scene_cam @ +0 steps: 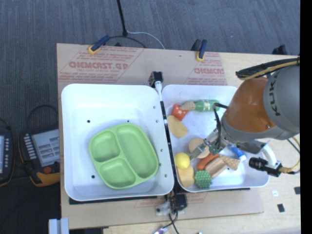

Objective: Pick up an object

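My gripper point(207, 147) is low in the right bin point(253, 182), down among a pile of toy food. Right beside it lie a tan round piece point(195, 144), an orange carrot point(209, 160) and a tan bread-like roll point(217, 168). A yellow lemon point(182, 160) and a green broccoli point(203, 179) sit at the bin's front left. A cone-shaped piece point(232, 163) and a small blue item point(238, 154) lie just right of the gripper. The arm's orange band point(246, 112) hides the bin's right middle.
At the back of the right bin lie a green bottle-like toy point(204, 105), a red strawberry point(179, 112) and a pale tan oval point(177, 128). The left bin point(78, 106) holds a green divided plate point(124, 155). Clamps point(199, 50) hold the board's far edge.
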You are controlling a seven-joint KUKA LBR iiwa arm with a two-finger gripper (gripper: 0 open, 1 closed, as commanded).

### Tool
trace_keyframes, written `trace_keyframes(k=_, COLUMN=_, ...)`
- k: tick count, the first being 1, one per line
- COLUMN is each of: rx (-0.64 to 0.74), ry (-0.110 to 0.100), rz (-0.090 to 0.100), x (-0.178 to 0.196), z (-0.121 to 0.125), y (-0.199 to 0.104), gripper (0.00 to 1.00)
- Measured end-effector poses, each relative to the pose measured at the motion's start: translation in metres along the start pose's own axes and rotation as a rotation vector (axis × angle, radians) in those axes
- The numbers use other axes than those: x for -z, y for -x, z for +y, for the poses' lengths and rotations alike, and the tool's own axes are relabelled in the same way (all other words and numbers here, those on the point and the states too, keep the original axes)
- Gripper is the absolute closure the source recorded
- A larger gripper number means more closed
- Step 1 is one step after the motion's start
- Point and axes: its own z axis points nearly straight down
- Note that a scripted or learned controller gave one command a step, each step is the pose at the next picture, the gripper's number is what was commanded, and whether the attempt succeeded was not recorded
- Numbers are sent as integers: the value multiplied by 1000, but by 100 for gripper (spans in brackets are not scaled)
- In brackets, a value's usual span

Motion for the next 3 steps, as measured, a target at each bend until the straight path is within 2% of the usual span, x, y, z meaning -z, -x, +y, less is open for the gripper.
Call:
trace_keyframes(k=1, rx=-112, ry=1, rz=-6, x=1, z=-11, y=-18, gripper=0)
trace_keyframes(k=2, rx=-111, ry=1, rz=-5, x=12, z=-11, y=-18, gripper=100)
trace_keyframes(k=3, rx=-158, ry=-26, rz=23, x=91, z=33, y=-73, gripper=100)
